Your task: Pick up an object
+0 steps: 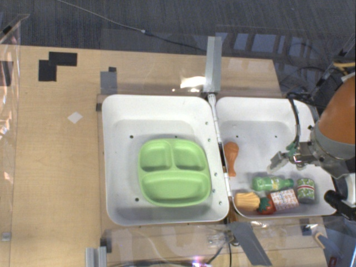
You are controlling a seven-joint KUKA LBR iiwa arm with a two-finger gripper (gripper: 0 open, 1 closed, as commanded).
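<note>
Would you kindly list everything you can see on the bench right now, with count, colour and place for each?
Left bin: one, white, left half of the bench.
Divided plate: one, light green, three compartments, lying in the left bin.
Right bin: one, white, beside the left bin.
Drumstick toy: one, orange, right bin near its left wall.
Bottle: one, green, lying on its side in the right bin's front part.
Can: one, green with a pale label, right of the bottle.
Small box: one, red and white patterned, at the front wall.
Yellow item: one, yellow-orange, front left corner of the right bin.
Bench: one, pale wood.
Arm: one, grey with orange band, at the right.
Gripper: one, grey, above the right bin over the bottle.
</note>
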